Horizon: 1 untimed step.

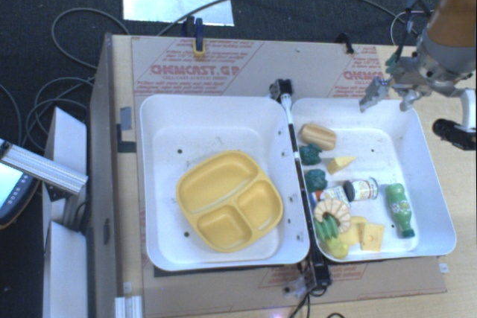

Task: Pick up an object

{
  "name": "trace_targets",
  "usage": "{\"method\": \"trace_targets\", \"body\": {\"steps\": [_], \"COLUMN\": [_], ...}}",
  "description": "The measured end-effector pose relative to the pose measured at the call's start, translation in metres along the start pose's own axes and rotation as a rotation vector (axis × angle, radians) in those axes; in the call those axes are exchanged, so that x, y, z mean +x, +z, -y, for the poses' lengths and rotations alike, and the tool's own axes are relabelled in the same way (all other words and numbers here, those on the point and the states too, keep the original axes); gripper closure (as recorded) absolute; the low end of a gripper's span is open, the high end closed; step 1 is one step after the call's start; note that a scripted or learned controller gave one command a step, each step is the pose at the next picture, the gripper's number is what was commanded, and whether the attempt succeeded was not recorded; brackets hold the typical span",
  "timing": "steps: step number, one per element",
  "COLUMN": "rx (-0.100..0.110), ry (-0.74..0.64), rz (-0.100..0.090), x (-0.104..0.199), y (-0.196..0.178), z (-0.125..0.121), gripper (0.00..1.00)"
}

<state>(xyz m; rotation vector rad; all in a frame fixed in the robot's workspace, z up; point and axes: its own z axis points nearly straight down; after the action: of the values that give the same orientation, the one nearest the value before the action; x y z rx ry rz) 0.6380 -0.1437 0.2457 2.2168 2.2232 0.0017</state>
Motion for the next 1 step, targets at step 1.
{"method": "trace_targets", "body": {"steps": [1], "rx": [0.003], "ry": [0.001], "rz": [-0.001], "x": [0.0145], "y": [0.1263], "z": [0.0353], "gripper": [0.00]}}
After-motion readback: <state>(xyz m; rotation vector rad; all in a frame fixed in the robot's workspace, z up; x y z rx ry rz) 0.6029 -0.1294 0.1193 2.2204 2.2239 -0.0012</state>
